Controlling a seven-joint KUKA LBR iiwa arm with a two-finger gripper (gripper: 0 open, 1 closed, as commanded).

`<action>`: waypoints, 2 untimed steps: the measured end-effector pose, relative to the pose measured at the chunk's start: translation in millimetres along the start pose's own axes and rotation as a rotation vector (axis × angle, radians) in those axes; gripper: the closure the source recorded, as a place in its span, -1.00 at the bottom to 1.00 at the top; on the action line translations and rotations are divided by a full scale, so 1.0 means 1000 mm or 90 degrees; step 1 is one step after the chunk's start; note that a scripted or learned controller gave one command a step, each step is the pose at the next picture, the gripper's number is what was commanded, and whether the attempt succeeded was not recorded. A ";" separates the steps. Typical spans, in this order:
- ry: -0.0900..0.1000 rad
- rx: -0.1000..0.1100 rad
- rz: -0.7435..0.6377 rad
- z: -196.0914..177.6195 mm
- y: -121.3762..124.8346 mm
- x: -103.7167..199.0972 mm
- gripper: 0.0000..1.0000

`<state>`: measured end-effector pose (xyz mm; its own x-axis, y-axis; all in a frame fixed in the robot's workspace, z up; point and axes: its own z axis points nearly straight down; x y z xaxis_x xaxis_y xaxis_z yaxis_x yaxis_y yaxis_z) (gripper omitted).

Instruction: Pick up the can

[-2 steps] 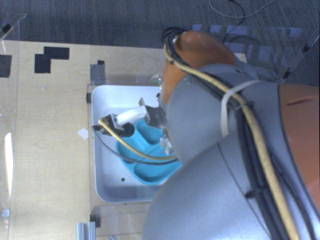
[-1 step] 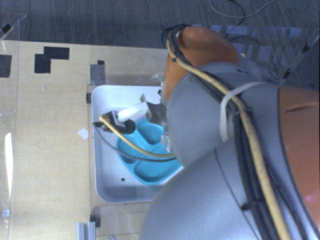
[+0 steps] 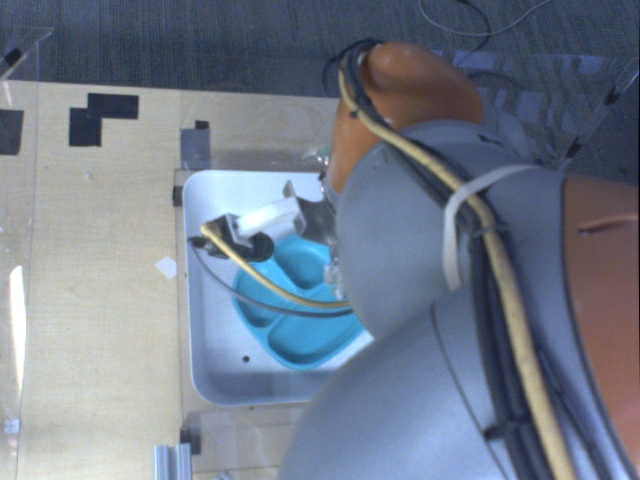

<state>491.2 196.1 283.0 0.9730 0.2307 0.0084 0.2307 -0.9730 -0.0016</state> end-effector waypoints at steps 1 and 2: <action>-0.006 -0.002 0.017 0.036 0.039 -0.014 1.00; -0.004 -0.002 0.016 0.001 0.095 0.057 1.00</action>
